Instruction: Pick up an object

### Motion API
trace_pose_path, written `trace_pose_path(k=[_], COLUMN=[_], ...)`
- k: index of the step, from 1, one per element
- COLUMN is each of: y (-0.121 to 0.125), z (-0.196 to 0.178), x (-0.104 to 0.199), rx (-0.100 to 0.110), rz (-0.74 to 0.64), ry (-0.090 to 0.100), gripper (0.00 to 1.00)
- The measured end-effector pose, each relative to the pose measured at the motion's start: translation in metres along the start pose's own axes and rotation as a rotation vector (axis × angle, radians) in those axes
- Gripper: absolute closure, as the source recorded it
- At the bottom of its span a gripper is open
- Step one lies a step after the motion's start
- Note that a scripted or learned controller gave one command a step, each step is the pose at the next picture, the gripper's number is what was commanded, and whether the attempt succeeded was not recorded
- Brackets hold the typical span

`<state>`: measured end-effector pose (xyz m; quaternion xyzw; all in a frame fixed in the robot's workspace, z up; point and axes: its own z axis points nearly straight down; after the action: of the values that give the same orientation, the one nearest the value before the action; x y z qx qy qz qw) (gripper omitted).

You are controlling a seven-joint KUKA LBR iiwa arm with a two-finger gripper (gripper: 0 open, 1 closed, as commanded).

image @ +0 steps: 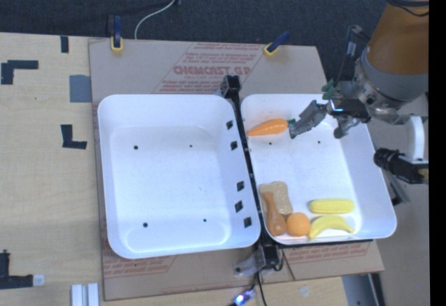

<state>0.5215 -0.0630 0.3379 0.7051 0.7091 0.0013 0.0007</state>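
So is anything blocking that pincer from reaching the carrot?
Nothing visible. The pincer hangs just right of the carrot in the right bin. The bread, orange, corn and banana lie together at the bin's near end.

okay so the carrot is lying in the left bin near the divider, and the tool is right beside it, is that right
Not quite. The carrot lies in the right bin, not the left, up near the divider, as the camera view shows. The rest holds: the tool is right beside the carrot, just to its right in that view.
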Motion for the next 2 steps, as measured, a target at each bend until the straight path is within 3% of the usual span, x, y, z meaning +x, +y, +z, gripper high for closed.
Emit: trace_pose_path(k=[1, 2], y=[0.014, 0.013], z=[-0.088, -0.0925], x=[0.0284, 0.0266], rx=[-0.006, 0.004], rz=[0.0, 0.004], ry=[-0.002, -0.003], gripper=[0.0, 1.0])
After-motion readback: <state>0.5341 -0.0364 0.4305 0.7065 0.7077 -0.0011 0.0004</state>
